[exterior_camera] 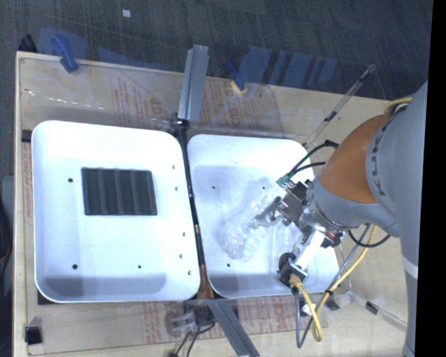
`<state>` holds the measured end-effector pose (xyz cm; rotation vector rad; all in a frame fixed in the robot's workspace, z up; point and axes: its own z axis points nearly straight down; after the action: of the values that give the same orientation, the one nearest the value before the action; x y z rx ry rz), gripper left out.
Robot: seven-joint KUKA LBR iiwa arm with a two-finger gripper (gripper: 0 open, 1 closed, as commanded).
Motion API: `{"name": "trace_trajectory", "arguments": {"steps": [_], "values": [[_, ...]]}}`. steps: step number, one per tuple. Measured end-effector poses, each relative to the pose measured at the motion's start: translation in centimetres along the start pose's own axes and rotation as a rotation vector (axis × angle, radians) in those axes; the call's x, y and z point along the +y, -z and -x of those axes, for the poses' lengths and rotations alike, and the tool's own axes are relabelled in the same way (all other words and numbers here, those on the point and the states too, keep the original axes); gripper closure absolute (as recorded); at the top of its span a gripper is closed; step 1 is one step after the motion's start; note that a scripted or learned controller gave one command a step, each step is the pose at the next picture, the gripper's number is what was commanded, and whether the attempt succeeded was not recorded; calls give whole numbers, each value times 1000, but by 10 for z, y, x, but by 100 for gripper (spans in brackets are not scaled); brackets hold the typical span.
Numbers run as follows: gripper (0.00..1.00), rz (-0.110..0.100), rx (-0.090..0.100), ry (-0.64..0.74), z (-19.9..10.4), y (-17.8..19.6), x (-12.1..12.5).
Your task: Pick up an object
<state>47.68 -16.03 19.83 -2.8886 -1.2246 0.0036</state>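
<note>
Right bin (231,156) holds the target: a clear plastic bottle (244,231), lying on its side, slanting from mid-floor up toward the bin's right wall. Left bin (50,202) holds a dark ribbed block (119,192), flat, near the middle, well apart from the arm.

Gripper (275,210) sits low over the right bin by its right edge, at the upper end of the bottle, touching or just beside it (hard to separate, the plastic is see-through against white). Whether the fingers are apart or together: cannot tell, wrist and cables crowd that spot. No clear sign of the bottle clamped, so I judge the pick not yet made.

Handling, judged: bottle looks empty, so light; thin walls, will dent and spring under squeeze; smooth and round, likely to roll or squirt out sideways. Best hold is across the body, perpendicular to its long axis, near the ridged middle or the stiffer neck, centred so it doesn't tip.
</note>
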Motion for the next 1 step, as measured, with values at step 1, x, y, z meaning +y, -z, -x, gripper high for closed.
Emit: {"name": "trace_trajectory", "arguments": {"steps": [1], "values": [[0, 2, 0, 73, 23, 41, 40]]}}
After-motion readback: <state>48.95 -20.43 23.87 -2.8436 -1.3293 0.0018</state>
